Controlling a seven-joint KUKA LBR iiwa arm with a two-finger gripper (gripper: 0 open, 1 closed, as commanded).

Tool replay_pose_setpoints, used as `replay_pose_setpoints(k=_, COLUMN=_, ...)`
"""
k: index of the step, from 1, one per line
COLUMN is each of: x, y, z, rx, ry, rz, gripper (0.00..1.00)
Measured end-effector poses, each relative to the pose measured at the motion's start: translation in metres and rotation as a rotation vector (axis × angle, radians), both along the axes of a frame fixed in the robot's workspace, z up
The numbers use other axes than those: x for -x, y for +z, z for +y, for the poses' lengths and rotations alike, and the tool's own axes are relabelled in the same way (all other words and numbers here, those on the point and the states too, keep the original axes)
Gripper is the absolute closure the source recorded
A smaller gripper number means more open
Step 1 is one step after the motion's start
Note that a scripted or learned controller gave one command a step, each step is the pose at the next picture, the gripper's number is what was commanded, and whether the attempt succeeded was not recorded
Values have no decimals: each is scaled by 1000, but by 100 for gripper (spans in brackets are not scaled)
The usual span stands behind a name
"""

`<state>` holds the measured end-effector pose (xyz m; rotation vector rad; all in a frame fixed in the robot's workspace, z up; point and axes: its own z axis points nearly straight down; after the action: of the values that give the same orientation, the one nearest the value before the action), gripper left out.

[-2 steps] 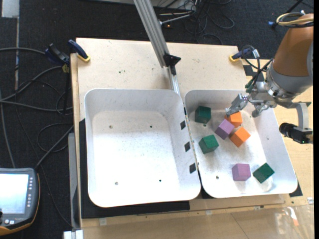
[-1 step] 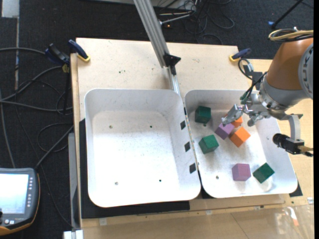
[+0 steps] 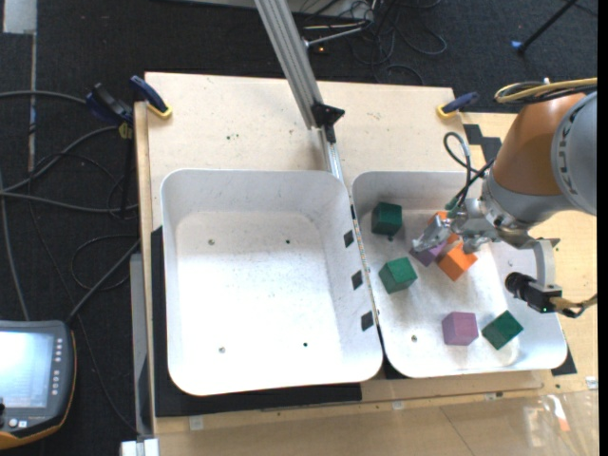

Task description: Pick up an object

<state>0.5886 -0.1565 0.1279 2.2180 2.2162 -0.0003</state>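
Down over the right bin [image 3: 549,354], the gripper [image 3: 439,239] sits low among the blocks; can't tell from this angle whether it's released or clamped on anything. A purple block [image 3: 429,252] is right under/at its tip, and an orange block [image 3: 457,261] touches it on the near side. Which one it's going for, can't say. Further out: green blocks [image 3: 387,219], [image 3: 398,275], [image 3: 502,330] and a second purple cube [image 3: 459,328], all resting on the bin floor. Left bin [image 3: 180,198] sits alongside. Progress, my read: approach done, arm at grasp height; no block visibly lifted. Secure grip + lift remain.
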Motion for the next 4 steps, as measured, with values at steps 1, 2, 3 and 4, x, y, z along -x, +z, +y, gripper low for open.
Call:
replay_pose_setpoints(k=1, x=-2, y=13, z=0, rx=-1, ry=0, rz=-5, gripper=100)
replay_pose_setpoints(k=2, x=1, y=59, z=-7, rx=-2, ry=-1, rz=-2, gripper=100)
replay_pose_setpoints(k=3, x=-1, y=121, z=-15, rx=-1, ry=2, rz=-4, gripper=100)
replay_pose_setpoints(k=4, x=-2, y=169, z=-16, rx=-2, ry=3, rz=-3, gripper=100)
